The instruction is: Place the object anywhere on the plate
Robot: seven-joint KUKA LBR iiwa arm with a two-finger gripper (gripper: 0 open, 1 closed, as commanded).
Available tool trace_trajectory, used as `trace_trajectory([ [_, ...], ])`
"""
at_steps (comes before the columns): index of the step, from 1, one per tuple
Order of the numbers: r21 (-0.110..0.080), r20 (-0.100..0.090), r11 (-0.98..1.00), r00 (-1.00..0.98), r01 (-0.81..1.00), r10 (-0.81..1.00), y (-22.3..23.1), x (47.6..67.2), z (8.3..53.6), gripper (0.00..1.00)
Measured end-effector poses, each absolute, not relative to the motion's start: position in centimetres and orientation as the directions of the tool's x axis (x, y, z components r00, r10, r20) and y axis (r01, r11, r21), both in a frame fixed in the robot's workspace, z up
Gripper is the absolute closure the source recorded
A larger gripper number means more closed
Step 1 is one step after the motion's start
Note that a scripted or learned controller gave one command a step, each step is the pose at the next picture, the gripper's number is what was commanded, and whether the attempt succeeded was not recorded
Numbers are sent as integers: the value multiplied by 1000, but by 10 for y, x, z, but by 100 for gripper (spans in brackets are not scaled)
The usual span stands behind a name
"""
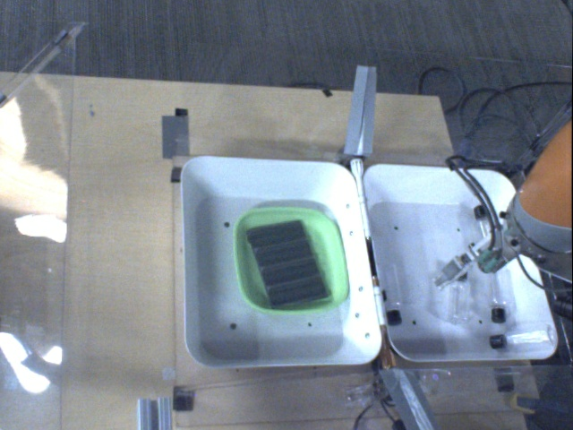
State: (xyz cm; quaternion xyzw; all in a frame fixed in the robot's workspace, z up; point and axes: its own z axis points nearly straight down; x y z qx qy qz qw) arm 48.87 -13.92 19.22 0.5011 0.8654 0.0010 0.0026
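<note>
A dark grey ribbed block [286, 262] lies flat on the green square plate [246, 285], which sits in the left white bin [201, 330]. It rests slightly askew, within the plate's raised rim. My gripper [455, 290] hangs over the floor of the right bin [403, 231], well to the right of the plate. Its pale fingers [448, 274] stand apart, open, with nothing between them. The grey arm with its orange band [548, 186] reaches in from the right edge.
A grey metal post [362, 110] stands behind the seam between the two bins. Black cables [479, 195] run over the right bin's back corner. Small black fittings [497, 340] sit on the right bin's floor near its front.
</note>
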Motion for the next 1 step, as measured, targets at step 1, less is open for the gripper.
trace_trajectory([
  [1, 9, -12, 542, -542, 840, 840, -206, 506, 344, 0],
])
